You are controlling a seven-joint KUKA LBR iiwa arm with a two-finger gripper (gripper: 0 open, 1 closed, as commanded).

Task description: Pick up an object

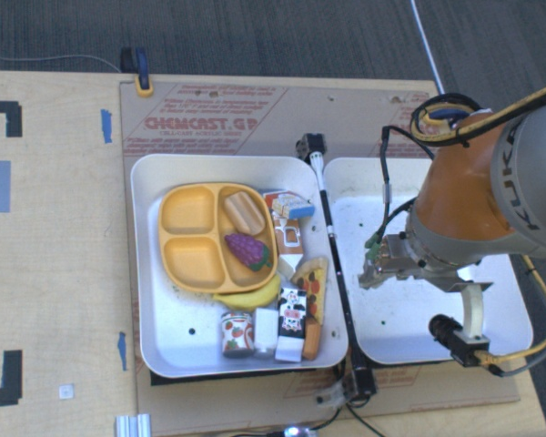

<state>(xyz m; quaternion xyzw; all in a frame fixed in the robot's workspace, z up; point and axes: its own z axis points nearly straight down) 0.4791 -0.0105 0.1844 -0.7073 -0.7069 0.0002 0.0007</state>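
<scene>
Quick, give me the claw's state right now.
Claw: over the right bin, seen from above; whether it is open or shut cannot be told, and nothing can be seen held in it.

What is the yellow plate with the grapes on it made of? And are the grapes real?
The yellow plate looks like molded plastic: smooth, one even color, rounded dividers, a soft sheen. The purple grapes are probably a plastic toy too, since the bunch looks like one solid lump of uniform color. The white bin holding them seems to be glossy plastic. That's only from looks.
</scene>
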